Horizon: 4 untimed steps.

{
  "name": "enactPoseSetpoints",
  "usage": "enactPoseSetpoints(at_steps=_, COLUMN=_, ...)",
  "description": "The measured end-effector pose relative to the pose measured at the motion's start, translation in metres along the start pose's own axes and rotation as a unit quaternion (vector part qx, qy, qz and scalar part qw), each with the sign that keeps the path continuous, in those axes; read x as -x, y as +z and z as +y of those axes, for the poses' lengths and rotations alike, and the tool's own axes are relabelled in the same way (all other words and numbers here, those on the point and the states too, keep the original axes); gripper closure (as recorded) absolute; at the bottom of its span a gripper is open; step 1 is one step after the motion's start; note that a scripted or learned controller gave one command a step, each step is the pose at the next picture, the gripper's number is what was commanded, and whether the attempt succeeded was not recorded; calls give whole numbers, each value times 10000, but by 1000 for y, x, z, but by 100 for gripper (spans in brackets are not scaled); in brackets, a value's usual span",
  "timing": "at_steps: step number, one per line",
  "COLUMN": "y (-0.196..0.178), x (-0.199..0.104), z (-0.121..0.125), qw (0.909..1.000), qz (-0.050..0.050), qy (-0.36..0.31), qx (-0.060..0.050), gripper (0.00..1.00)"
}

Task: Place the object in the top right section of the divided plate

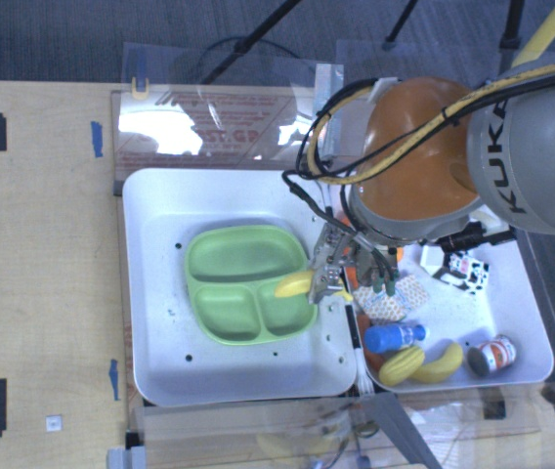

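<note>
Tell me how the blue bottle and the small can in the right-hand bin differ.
The blue bottle is bright blue with a white cap; the small can is red and white with a dark end. The bottle is longer and slimmer, the can short and stubby. The bottle touches the yellow banana; the can lies just past the banana's other end. Both lie on their sides in the right bin.

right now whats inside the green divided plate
A yellow object lies at the right edge of the green divided plate, over its lower right section, with the gripper right beside it. The other sections look bare. The gripper covers the object's right end.
</note>
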<state>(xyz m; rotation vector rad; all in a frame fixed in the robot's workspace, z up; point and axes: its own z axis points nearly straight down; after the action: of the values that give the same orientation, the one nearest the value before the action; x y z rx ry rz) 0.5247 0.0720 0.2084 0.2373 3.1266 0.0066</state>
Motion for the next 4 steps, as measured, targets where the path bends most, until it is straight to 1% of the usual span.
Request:
enactPoseSetpoints(at_steps=1, y=24, x=-29, z=-87, qw=9996, qz=29, qy=-275, qx=-20, gripper=100)
enactPoseSetpoints(at_steps=2, y=24, x=-14, z=-162, qw=9996, qz=8, qy=-265, qx=-20, gripper=100)
enactPoseSetpoints(at_steps=3, y=-24, x=-18, z=-166, qw=9893, qz=0, qy=-1457, qx=-15, gripper=100)
enactPoseSetpoints(at_steps=4, y=85, x=4, z=-186, qw=9410, qz=-23, qy=-3384, qx=-34, gripper=100)
